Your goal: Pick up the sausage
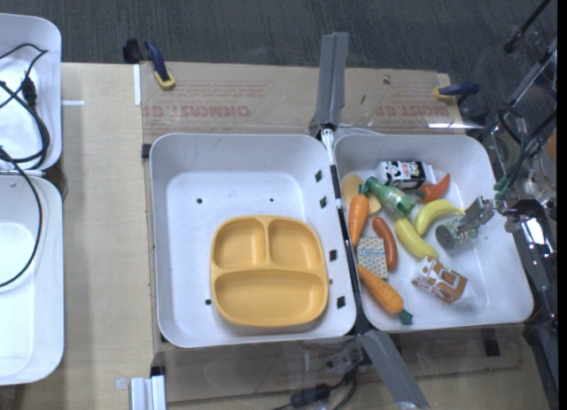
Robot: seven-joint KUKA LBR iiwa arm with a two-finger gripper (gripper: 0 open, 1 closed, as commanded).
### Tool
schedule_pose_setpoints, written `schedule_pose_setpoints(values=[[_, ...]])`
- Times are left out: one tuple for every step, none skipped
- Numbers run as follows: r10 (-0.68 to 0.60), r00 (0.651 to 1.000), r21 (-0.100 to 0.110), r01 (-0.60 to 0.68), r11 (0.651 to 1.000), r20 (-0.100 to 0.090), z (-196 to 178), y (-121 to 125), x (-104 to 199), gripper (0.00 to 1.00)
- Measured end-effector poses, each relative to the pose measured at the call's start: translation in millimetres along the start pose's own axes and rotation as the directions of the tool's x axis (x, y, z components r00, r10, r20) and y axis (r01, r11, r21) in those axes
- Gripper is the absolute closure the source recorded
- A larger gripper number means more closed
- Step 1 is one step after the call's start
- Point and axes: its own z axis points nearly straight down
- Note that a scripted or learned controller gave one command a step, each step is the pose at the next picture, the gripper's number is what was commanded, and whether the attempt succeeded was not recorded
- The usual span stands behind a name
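the sausage (385,241) lies in the right bin (509,306) between two carrots. the tool (481,212) hovers near a banana (437,214); whether it grips anything, i cannot tell.

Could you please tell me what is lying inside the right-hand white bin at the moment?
The right bin holds the sausage, two carrots, two bananas, a green bottle, a small carton and a can. Whatever lies underneath this pile is covered.
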Motion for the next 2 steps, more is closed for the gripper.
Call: schedule_pose_setpoints(values=[[0.04,0.999,-0.003,-0.04,0.999,0.001,110,95,17,0.0],[0.093,0.996,0.043,-0.093,0.995,-0.001,114,140,13,0.0]])
